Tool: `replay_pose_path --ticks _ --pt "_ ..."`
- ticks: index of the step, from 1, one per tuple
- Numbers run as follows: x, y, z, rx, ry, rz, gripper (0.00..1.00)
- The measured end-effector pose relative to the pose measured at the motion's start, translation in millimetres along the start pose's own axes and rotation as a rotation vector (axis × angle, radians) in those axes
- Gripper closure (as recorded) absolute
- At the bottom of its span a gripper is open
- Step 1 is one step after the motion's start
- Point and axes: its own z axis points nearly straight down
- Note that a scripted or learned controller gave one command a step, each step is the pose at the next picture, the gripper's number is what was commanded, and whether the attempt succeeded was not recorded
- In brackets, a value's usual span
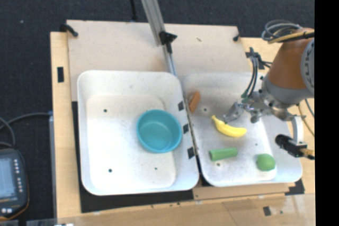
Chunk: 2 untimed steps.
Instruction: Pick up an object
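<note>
A green ball (266,162) and a green cylinder (223,154) lie along the near side of the right bin (212,87), the ball toward its right corner and the cylinder lying flat toward the middle. Just beyond the cylinder rests a yellow banana (229,128), and an orange piece (194,101) sits by the bin's left wall. The tool (237,109) hangs over this bin on the grey and orange arm (288,74), close above the banana's far end; whether its tips are spread or pressed together cannot be told. The left bin (106,87) on the worktop (61,114) carries a blue bowl (159,130), upright, near its right wall.
</note>
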Motion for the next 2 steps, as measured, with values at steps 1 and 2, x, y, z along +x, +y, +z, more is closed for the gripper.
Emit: replay_pose_path --ticks 1,2 --pt "-1 0 51 -0.003 0.0 0.001 0.0" --pt "-2 1 38 -0.01 0.0 0.011 1.0"
